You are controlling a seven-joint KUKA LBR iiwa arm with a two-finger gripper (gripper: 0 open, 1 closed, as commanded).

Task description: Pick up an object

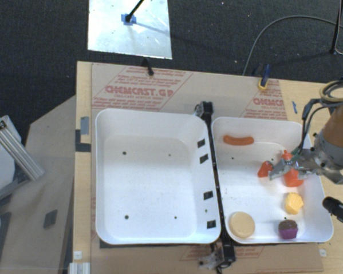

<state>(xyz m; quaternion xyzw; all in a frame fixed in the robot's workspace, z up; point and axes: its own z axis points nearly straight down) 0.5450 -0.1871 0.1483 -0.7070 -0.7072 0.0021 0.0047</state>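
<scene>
Low over the right bin (269,239), the gripper (283,166) hangs among orange pieces (294,178).

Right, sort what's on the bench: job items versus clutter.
Job:
the tool
red-orange plastic pieces
orange sausage
yellow ridged block
tan round bun
purple cupcake-shaped toy

Lying about:
blue-and-yellow clamp
shiny metal sheet

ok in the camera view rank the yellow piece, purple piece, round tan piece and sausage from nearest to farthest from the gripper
From the gripper:
1. Yellow piece, just below it.
2. Purple piece, near the bin's lower right corner.

Sausage, upper left, and round tan piece, lower left, are too close to call.
</scene>
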